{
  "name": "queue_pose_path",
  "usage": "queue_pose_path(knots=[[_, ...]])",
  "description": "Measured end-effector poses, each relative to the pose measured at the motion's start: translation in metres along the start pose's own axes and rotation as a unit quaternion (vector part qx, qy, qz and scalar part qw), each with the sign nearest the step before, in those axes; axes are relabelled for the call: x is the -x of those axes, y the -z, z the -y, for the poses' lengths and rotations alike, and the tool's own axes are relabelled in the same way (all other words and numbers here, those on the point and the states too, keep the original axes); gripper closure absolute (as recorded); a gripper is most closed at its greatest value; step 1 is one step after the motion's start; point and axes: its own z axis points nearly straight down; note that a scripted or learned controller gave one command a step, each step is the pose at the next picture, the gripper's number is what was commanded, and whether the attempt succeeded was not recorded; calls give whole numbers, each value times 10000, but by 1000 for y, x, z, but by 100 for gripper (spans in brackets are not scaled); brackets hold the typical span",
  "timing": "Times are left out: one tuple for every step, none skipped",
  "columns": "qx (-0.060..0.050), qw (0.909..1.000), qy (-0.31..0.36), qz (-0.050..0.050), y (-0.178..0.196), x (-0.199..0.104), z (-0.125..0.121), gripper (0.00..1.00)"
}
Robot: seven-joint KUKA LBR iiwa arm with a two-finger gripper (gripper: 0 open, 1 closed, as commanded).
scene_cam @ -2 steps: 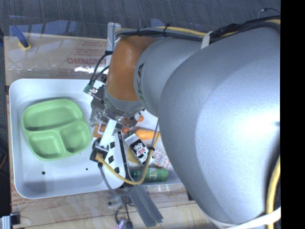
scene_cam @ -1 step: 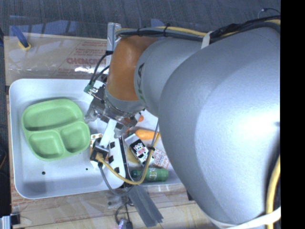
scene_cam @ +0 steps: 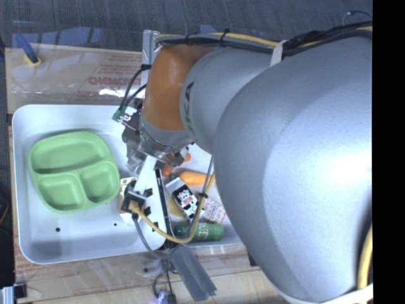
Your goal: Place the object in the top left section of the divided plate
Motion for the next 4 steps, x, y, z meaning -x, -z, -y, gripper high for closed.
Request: queue_pose_path(knots=[[1,10000,0,1,0,0,0,0],[-13,10000,27,9,9,-1,0,100],[22,9993,-374,-11,-51,22,38,100],[27,9993,-378,-14,-50,22,37,0]])
